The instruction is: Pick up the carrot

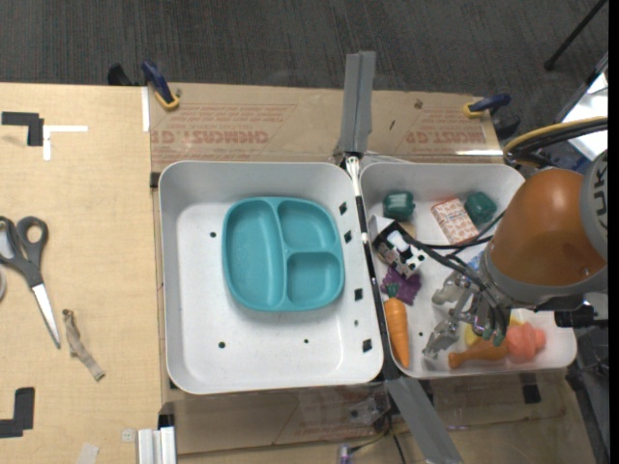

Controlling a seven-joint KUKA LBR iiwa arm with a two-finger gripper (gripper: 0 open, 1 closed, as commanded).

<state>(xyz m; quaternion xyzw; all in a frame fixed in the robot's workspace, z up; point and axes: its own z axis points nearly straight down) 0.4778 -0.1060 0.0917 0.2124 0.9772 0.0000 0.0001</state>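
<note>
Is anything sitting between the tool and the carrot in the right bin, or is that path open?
Nothing visible lies between them. The tool hangs over bare white floor of the right bin, and the carrot lies just to its left along the bin's left wall. The purple toy sits just above the carrot's top end, off the direct line.

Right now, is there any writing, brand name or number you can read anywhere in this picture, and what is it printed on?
"CHEMCAS, GR...": red print, upside down, on the left cardboard sheet behind the bins; only partly legible.
Red print on the right cardboard sheet: too blurred to read.
"UK": part of a dark logo on the arm, cut off at the frame edge.
Small pink-and-white packet in the right bin: print too small to read.
</note>
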